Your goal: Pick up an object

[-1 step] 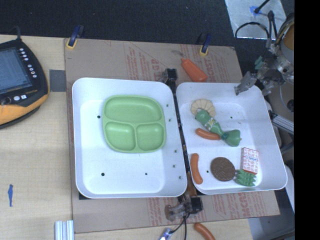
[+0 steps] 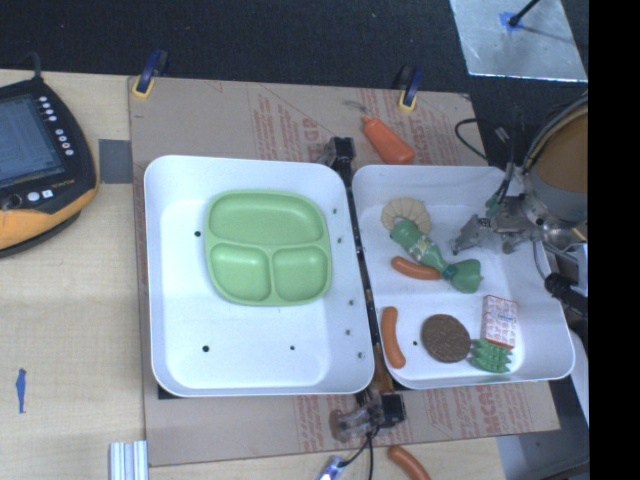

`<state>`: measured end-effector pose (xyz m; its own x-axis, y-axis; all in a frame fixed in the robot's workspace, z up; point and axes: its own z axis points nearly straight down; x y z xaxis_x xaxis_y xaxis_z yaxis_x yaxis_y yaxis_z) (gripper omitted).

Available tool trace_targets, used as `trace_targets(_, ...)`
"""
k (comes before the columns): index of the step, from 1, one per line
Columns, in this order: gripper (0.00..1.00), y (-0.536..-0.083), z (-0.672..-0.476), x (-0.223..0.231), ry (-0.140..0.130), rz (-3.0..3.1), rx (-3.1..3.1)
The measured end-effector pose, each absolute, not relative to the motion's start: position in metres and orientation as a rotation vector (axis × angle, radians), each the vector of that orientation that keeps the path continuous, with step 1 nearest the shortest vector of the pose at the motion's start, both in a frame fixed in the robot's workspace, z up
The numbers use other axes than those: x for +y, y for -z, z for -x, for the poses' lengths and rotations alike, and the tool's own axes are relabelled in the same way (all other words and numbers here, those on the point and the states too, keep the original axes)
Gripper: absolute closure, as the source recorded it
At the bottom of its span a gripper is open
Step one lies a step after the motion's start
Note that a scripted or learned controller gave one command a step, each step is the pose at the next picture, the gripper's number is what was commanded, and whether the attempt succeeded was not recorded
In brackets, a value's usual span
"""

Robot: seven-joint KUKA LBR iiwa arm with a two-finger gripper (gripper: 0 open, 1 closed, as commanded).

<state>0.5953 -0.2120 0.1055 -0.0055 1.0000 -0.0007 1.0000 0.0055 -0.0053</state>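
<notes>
Metal two-finger gripper (image 2: 490,230) hangs over the right white bin (image 2: 560,363), fingers spread wide, nothing between them. Nearest object: green plastic bottle-shaped toy (image 2: 432,256), just left, beside an orange sausage (image 2: 414,268).

The arm (image 2: 566,158) is cut off along the right side, so just its rounded orange-and-grey wrist shows, and the gripper (image 2: 492,230) beneath it is a small dark tangle whose finger gap is too fine to make out. At the left edge the teach pendant (image 2: 35,163) runs out of the picture, losing part of its screen and its orange casing, while at the bottom edge an orange sausage-like piece (image 2: 410,461) is partly cropped. The print on the small pink packet (image 2: 499,321) in the right bin (image 2: 545,353) is too small to read.
</notes>
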Motion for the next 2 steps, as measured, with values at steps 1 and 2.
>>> trace_targets(1,0.0,-0.091,-0.554,-0.149,-0.006,2.212,-2.227)
trace_targets(2,1.0,-0.102,-0.554,-0.15,-0.009,2.209,-2.231)
